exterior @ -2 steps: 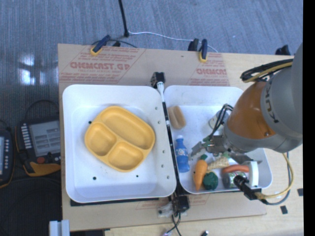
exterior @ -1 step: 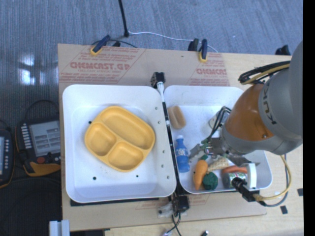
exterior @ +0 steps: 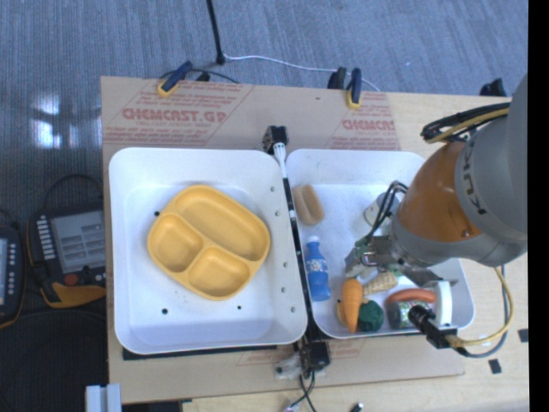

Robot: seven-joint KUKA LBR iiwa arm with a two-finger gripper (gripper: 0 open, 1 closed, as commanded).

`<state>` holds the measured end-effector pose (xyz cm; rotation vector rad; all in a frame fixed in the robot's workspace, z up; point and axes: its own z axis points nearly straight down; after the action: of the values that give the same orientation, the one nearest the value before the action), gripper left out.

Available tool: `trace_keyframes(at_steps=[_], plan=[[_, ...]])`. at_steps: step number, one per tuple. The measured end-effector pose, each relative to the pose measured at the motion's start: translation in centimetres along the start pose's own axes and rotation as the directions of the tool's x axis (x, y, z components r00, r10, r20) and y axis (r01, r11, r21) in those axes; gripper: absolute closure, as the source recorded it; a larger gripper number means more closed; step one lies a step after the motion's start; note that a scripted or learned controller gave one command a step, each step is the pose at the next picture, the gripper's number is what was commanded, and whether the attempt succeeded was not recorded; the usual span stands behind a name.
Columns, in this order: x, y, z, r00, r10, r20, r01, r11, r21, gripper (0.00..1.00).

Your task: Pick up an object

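The right bin holds several small things. A tan bread roll lies near its far left corner, and a blue bottle lies along the left wall. By the front wall an orange carrot touches a dark green piece. A pale corn cob and a red and white item lie just right of them. My gripper hangs low over the middle of this bin, right above the corn cob and the carrot. The arm's grey and orange wrist hides the bin's right part.
The left bin bears a yellow divided plate in its middle. A ridge separates the two bins. Clamps and a white cable sit on the board behind the bins.
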<state>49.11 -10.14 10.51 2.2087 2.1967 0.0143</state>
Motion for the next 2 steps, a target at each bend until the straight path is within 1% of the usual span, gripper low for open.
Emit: trace_keyframes(at_steps=[1,2], plan=[[0.02,-0.09,0.06,1.000,-0.001,-0.001,0.001,1.000,0.003,0.00],[0.37,-0.28,1.05,1.000,-0.002,-0.006,0.002,1.000,0.009,0.00]])
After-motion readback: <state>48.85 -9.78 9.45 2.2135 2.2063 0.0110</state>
